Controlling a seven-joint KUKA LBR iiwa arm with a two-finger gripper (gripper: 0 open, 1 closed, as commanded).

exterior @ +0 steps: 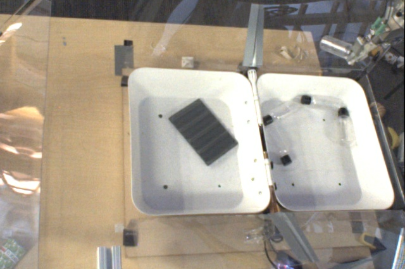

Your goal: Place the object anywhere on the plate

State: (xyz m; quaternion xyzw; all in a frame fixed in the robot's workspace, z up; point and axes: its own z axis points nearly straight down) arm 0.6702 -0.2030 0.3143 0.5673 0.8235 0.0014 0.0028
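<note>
A dark grey ribbed rectangular plate point(203, 131) lies flat and turned at an angle in the middle of the left bin point(145, 192). In the right bin point(373, 195) lie several small black pieces: one near the back point(305, 99), one at the right point(342, 112), one by the left wall point(267, 119) and one nearer the front point(285, 159). Faint clear plastic point(342, 130) seems to join some of them, but its outline is too pale to make out. Nothing rests on the plate.
A metal divider bar point(254, 33) runs back from between the bins. A silver cylinder with wires and fittings point(354, 45) sits at the back right, beyond the right bin. Small black blocks point(128, 45) point(130, 237) stand on the wooden bench left of the bins.
</note>
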